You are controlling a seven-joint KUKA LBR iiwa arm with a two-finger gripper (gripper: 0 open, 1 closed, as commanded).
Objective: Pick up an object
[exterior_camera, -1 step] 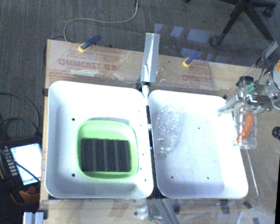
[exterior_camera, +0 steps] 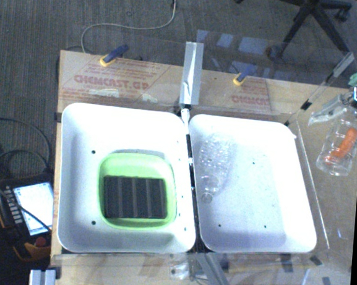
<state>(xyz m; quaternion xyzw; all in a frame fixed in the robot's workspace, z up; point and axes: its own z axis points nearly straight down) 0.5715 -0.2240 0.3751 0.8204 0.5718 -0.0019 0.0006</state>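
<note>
Grey carpet lies around the bench, with loose cables on it. At the far left a handheld control pad [exterior_camera: 29,205] with a lit screen rests on the floor, probably left there within the operator's reach. The bench top [exterior_camera: 128,78] is a brown board with red printed letters, and two clamps with yellow and blue handles [exterior_camera: 113,55] hold it at its far edge, I think so that it does not slide.

The left bin [exterior_camera: 81,124] holds a green tray [exterior_camera: 138,191] with a dark slatted inside. The tray sits flat, a little toward the near side of the bin. A metal post [exterior_camera: 190,75] stands upright at the far end of the seam where the two bins touch.

The right bin [exterior_camera: 267,196] holds a clear plastic bottle [exterior_camera: 214,163]. It lies on its side just beside the bin's left wall, with its length running from far to near. Either thing could serve for the task, and both lie untouched on the bin floors.

At the right a clear panel [exterior_camera: 322,98] stands along the bench, probably as a guard. On it I see a pale, glassy shape with an orange patch, which I judge to be the arm [exterior_camera: 340,143], well apart from both objects. Whether its gripper is open or closed I cannot tell.
</note>
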